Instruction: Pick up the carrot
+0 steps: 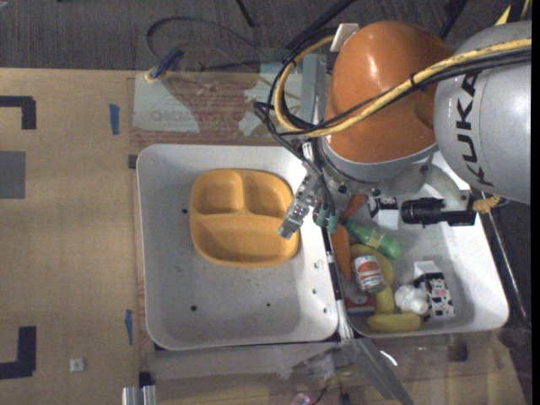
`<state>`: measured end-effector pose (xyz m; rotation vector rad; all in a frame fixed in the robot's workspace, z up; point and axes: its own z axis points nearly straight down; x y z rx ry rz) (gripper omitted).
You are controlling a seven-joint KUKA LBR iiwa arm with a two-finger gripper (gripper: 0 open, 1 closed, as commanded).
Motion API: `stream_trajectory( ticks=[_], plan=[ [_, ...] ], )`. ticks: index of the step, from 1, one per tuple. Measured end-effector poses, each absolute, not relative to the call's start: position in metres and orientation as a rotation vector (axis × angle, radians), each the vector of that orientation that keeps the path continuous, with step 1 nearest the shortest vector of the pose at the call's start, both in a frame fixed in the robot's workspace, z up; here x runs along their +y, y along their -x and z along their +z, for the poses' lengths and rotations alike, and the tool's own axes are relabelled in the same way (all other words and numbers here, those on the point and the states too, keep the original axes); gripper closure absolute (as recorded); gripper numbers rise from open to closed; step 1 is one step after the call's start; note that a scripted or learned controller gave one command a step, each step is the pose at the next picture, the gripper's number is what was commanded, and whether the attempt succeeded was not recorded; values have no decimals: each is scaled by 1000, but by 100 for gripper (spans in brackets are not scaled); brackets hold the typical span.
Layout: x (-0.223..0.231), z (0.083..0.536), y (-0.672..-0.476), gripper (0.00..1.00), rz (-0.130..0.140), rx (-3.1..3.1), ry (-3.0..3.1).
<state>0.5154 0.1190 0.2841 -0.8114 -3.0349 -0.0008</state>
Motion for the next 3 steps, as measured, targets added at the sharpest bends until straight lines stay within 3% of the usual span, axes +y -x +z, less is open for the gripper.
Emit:
stream_trajectory(
  ticks=[1, 2, 3],
  plan=[
    [108, 275, -591, 100, -5, -3134, 313],
    [121, 217, -573, 100, -3, -3143, 71],
    [99, 192, -592, 100, -2, -3142, 66]
  ],
)
